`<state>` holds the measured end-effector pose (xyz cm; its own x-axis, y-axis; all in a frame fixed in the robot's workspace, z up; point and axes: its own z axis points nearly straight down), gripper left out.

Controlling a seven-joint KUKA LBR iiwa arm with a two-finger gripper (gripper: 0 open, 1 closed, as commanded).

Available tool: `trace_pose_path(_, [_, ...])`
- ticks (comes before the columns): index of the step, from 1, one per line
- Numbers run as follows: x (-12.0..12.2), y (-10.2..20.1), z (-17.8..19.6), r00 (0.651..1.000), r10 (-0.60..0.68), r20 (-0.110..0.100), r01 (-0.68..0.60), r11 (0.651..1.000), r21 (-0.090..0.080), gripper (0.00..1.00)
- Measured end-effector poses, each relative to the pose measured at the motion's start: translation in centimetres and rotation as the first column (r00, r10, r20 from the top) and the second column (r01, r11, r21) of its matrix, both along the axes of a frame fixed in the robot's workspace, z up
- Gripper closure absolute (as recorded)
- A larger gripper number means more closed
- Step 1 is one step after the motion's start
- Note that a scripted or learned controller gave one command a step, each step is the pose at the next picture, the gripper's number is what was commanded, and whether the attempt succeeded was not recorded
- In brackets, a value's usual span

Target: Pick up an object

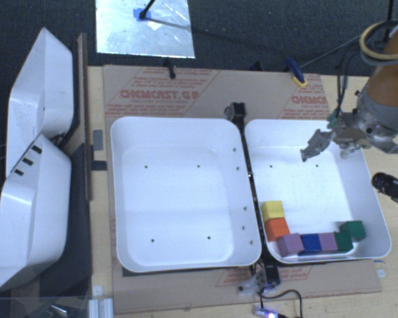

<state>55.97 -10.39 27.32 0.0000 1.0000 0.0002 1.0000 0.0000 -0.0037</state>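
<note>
Several small blocks lie along the near edge of the right bin (pixel 358 177): a yellow block (pixel 272 210), an orange block (pixel 276 228), a purple block (pixel 290 244), a blue block (pixel 311 242), a lilac block (pixel 328 242) and a green block (pixel 350 234). My gripper (pixel 330 148) hangs over the far part of the right bin, well away from the blocks. It is open, with one grey finger (pixel 314 146) pointing down and to the left. Nothing sits between the fingers.
The left bin (pixel 119 177) sits beside the right one, with a black divider (pixel 249 177) between them. Spare white bins (pixel 36 158) are stacked at the far left. A shiny foil sheet (pixel 144 20) lies beyond the bench.
</note>
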Motion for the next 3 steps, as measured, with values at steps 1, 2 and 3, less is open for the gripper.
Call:
trace_pose_path(1, [0.1,0.0,0.2,1.0,0.0,0.005,0.0,1.0,0.0,0.0])
trace_pose_path(2, [-0.3,-0.5,-4.1,1.0,0.0,0.001,0.0,1.0,0.0,0.0])
trace_pose_path(3, [-0.4,-0.6,-8.3,1.0,0.0,0.001,0.0,1.0,0.0,0.0])
